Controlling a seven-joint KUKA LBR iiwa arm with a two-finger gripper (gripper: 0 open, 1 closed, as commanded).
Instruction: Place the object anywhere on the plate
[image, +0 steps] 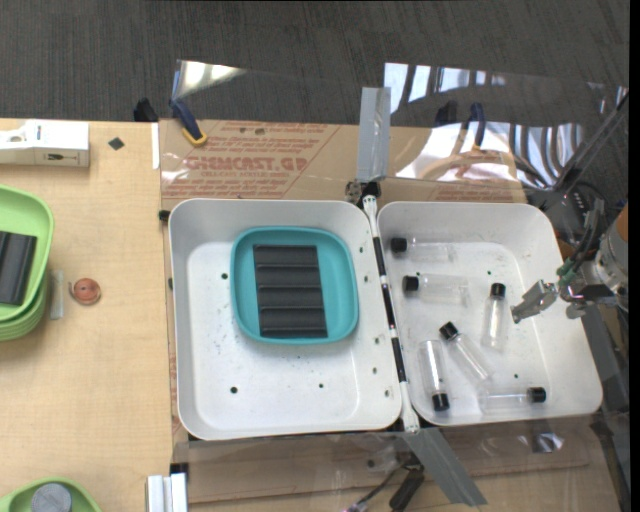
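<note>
Vials of clear plastic with black caps lie scattered in the right-hand shallow white bin (470, 215), and any one of them is my object: one near the top left (418, 247), one below it (433, 288), one upright-looking near the centre right (496, 311), a slanted one in the middle (462, 349), one beside it to the left (436, 376), and one along the bottom edge (512, 398). My gripper (545, 297) hangs over the right side of that bin, close to the rim, and I cannot tell how it stands or make out anything in it. I judge these tubes to be light, stiff and slick, apt to roll or squirt sideways if pinched off-centre, so I would take one across its clear barrel near the middle, closing square to its long axis, not at the cap. The slanted middle vial looks the best choice, since it has bare floor on both sides; the one along the bottom edge sits near the wall and leaves little room there. The target, a teal square plate with a dark ribbed insert (295, 285), rests in the left-hand white bin (200, 330), well apart from the vials. Between the two bins runs a raised double rim (385, 300) that I must carry over with height to spare. The plate itself has a low lip and lies clear of its bin's walls, so the drop has generous margin.
</note>
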